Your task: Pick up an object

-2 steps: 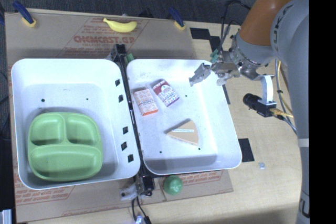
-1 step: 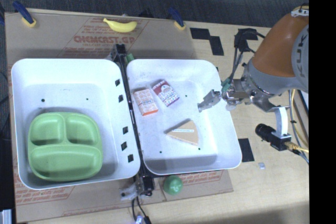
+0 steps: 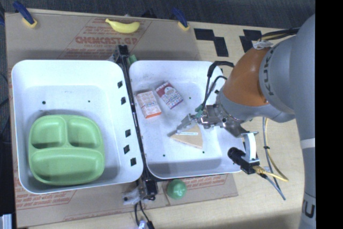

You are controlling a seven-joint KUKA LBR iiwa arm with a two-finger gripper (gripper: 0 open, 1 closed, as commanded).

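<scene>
Gripper (image 3: 188,124) sits low in right white bin (image 3: 161,169), finger state can't be told, tips at pale tan wedge-shaped block (image 3: 188,140); best centre over wedge before closing.

A green divided plate (image 3: 65,148) lies in the left white bin (image 3: 32,75), toward its near left corner; a yellow banana (image 3: 122,24) rests on the brown cardboard sheet (image 3: 69,35) beyond the bins; two blue clamps (image 3: 24,13) grip that sheet's far edge, one at the left corner, one (image 3: 180,17) nearer the middle; a small green ball (image 3: 176,189) sits on the cardboard just in front of the right white bin (image 3: 177,171); black-and-white markers (image 3: 211,40) show on the table (image 3: 268,206) at upper right.
</scene>
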